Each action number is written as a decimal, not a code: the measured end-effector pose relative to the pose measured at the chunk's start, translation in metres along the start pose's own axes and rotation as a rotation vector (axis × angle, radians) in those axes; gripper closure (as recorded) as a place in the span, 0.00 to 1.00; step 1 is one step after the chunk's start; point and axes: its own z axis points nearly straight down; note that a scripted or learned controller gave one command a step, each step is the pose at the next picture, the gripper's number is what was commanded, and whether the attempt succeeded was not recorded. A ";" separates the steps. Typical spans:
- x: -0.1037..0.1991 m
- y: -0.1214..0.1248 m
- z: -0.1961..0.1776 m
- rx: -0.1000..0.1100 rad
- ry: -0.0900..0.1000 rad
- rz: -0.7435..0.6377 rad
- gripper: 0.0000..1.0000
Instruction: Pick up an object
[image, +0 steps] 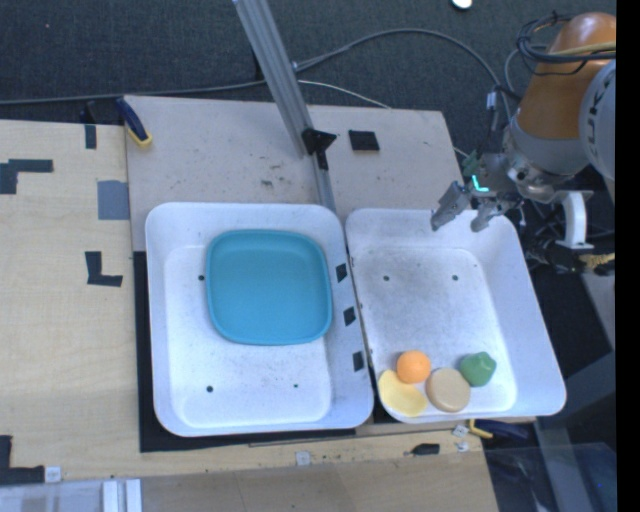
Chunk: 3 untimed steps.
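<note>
Clustered at the right bin's (520, 300) near edge, the orange ball (412, 366) sits exposed, so the spread-open, empty gripper (468, 212) should descend squarely over it.

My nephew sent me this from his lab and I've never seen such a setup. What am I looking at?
One camera looks down at a slant on a bench with two shallow white bins. From the right reaches a robot arm, grey with an orange band; its gripper hangs open over the right bin's far edge, holding nothing. The left bin holds a blue plate. In the right bin's near corner lie an orange ball, a yellow piece, a tan disc and a green piece.
</note>
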 end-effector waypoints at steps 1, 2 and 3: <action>0.000 0.000 0.000 0.000 0.000 0.000 0.00; -0.007 -0.004 0.060 0.005 0.000 0.001 0.00; 0.002 -0.008 0.108 0.004 0.000 0.000 0.00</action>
